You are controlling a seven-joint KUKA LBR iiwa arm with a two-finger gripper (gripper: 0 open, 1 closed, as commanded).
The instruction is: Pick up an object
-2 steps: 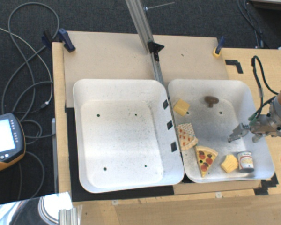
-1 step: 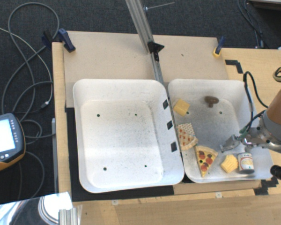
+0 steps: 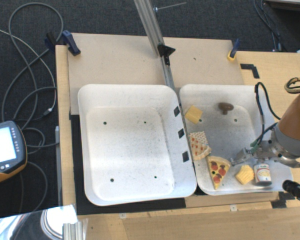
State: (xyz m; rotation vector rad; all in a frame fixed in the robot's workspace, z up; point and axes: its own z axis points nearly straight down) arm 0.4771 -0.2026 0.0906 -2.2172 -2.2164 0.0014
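While reaching into right bin [image 3: 240,91]: approach step, nothing seen held; cannot tell gripper [image 3: 246,156] opening. Yellow block [image 3: 244,174] just beneath, near side. Next: centre over it, descend, close.

You had two white bins, left [image 3: 125,144] and right [image 3: 240,134], both speckled with fine dark flecks. A pale yellow block [image 3: 193,114], a brown lump [image 3: 225,106], a cream waffle piece [image 3: 199,144] with a red grid, a yellow pizza slice [image 3: 218,170] with red dots, a yellow wedge [image 3: 245,174], and a white can [image 3: 262,174] with a red label. Arm [image 3: 292,129] grey, banded orange.
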